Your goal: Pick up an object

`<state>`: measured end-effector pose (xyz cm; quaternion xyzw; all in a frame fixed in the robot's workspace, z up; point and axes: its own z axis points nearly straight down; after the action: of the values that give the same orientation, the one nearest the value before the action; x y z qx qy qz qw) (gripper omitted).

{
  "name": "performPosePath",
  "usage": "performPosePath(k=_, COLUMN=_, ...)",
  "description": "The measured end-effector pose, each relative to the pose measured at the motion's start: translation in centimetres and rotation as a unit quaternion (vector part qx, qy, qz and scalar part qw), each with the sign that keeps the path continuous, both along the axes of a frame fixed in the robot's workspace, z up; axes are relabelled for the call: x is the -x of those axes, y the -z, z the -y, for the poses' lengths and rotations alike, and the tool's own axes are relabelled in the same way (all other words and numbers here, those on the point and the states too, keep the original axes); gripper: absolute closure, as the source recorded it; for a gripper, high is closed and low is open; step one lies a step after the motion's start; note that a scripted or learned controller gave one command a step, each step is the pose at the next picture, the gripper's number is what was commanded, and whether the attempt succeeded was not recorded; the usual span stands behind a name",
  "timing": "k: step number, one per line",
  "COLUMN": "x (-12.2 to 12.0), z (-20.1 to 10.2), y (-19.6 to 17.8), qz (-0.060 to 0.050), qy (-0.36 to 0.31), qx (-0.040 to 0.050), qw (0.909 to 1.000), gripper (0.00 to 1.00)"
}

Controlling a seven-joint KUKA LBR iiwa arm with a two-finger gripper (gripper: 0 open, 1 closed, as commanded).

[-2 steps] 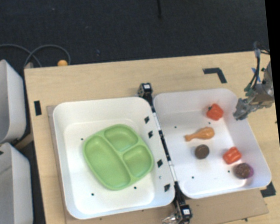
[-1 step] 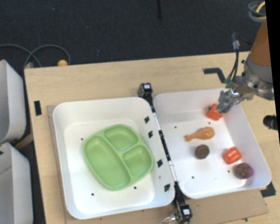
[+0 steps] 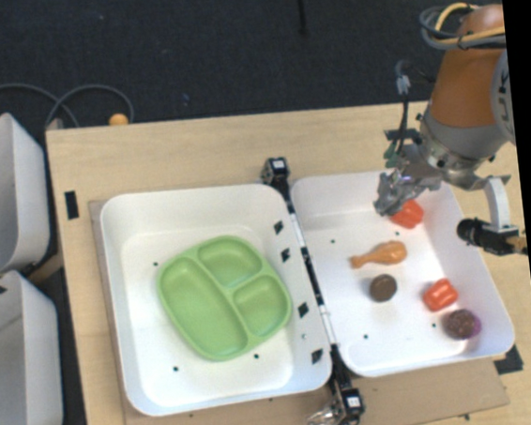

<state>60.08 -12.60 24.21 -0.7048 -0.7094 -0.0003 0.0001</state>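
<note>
The gripper [image 3: 394, 201] is seen low over the far part of the right bin [image 3: 340, 199], right against an orange-red block [image 3: 409, 213]. Whether that block is gripped cannot be told: the metal head covers its upper left corner, and the state of the jaws cannot be made out from this angle. So the pick is judged to be in its early part; nothing is seen lifted clear of the bin floor, and the raise is left to be done.

Four other candidates are laid out nearer the camera in the same bin. A tan drumstick [image 3: 380, 256], smooth and plastic-looking, with a fat end and a thin handle, is lying near the middle. Just below it a dark brown round piece [image 3: 382, 288] is found, matte and disc-like. To its right a second red block [image 3: 439, 294] is seen, chunky with softened edges, and near the front right corner a purplish ball [image 3: 462, 324] with a rough, speckled surface.

The left bin [image 3: 151, 379] is occupied by a green tray [image 3: 223, 297], glossy, rounded, divided into three compartments. Both bins are shallow, white and smooth, and they are set on a pale wooden bench [image 3: 184, 154]. The arm's orange band [image 3: 464, 82] is seen above the wrist.
</note>
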Motion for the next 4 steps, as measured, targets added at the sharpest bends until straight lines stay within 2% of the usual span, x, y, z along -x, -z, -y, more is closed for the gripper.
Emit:
performPosePath(k=1, x=-2.7, z=-4.3, y=-0.2, qz=0.002, qy=0.000, qx=0.0003, qw=1.0000, gripper=1.00)
performPosePath(k=4, x=-6.9, z=-18.1, y=1.7, qz=0.001, qy=0.000, qx=0.0000, qw=1.0000, gripper=1.00)
